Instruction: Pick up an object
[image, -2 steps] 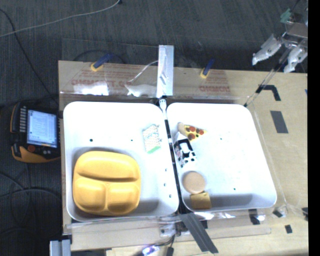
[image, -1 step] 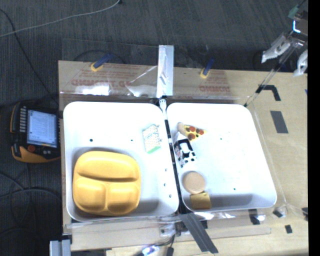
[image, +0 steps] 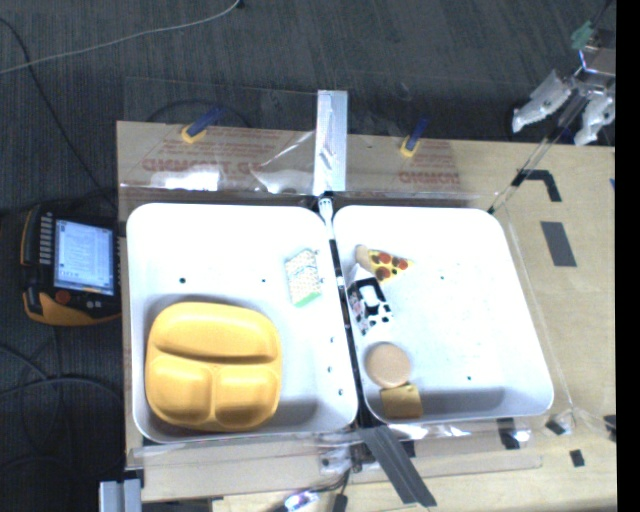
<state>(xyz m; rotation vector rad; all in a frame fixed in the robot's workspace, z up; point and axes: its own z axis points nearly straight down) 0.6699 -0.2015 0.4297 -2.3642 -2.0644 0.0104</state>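
A big yellow bread-shaped object (image: 212, 363) fills the near left part of the left bin (image: 170, 240). A small green and white packet (image: 303, 277) lies near that bin's right wall. In the right bin (image: 480, 300), along its left side, lie a pizza-slice toy (image: 383, 262), a black and white item (image: 368, 301), a round tan disc (image: 388, 364) and a brown block (image: 401, 402). The gripper (image: 565, 100) hangs at the far upper right, beyond the bins, well away from every object.
A handheld pendant with a lit screen (image: 75, 265) lies left of the bench. Clear plastic sheeting with clips (image: 290, 165) sits behind the bins. Black tape marks (image: 556, 242) are on the bench right of the right bin.
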